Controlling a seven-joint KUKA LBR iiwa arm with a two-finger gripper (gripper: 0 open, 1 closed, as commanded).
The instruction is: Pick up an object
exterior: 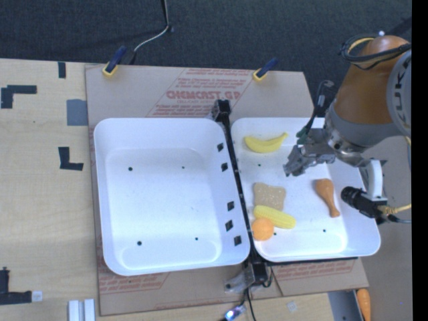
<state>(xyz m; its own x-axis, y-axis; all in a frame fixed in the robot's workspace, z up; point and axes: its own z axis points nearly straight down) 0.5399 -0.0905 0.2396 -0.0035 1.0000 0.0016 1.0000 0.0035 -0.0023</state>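
The right bin (348, 246) holds a yellow banana (265, 143) at its back, a tan slice of bread (269, 195) in the middle, a yellow corn-like piece (275, 217) and an orange ball (262, 229) near the front left, and an orange-brown drumstick (326, 196) at the right. My gripper (294, 166) hangs over the bin's middle, between the banana and the drumstick, a little behind and to the right of the bread. Nothing shows between its dark fingers.
The left bin (114, 139) lies beside the right one, parted from it by a black divider (231, 179). Both rest on a cardboard sheet (194, 92) held by two clamps at the back. The arm's body (368, 92) looms over the right bin's back right corner.
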